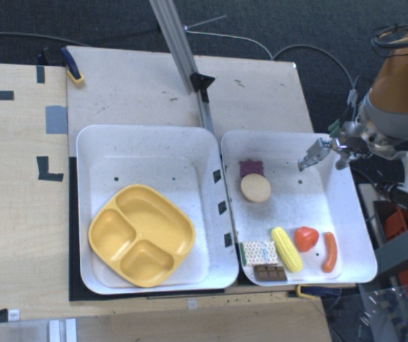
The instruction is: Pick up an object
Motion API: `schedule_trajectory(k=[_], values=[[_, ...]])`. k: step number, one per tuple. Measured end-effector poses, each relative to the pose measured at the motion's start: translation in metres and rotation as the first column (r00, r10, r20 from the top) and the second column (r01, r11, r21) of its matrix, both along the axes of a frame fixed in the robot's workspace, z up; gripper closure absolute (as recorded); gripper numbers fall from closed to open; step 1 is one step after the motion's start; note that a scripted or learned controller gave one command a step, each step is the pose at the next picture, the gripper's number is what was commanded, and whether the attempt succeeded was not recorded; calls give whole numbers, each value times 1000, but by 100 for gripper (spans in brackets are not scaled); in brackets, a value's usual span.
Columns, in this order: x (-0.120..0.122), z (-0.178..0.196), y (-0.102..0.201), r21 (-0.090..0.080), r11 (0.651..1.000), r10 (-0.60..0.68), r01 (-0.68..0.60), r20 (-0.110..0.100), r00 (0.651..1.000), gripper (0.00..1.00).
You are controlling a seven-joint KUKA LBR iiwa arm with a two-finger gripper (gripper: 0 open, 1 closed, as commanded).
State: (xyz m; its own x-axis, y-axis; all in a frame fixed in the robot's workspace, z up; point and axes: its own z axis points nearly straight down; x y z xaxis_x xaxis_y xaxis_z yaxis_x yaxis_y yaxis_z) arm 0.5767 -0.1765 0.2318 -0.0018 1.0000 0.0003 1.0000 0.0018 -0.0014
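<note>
The right bin [347, 191] holds a round tan bun [255, 188] with a purple block [251, 167] just behind it. Along its front lie a yellow corn cob [287, 249], a red tomato [305, 238], an orange-red sausage [329, 251], a pale checkered piece [259, 251] and a brown chocolate bar [269, 271]. My gripper [317, 154] hangs over the bin's back right part, right of the bun and apart from it. Its fingers stand open with nothing between them.
In the left bin [97, 148] sits a yellow divided plate [141, 235]. A slanted metal rail [179, 41] crosses the bench behind the bins. A blue and yellow tool [73, 65] lies at the back left.
</note>
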Motion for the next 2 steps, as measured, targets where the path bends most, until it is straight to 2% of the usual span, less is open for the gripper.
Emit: schedule_trajectory(k=[1,2], values=[[19,-146,77,-2,1000,2,-2,1,1000,0],[25,65,111,-1,1000,1,-1,9,1000,0]])
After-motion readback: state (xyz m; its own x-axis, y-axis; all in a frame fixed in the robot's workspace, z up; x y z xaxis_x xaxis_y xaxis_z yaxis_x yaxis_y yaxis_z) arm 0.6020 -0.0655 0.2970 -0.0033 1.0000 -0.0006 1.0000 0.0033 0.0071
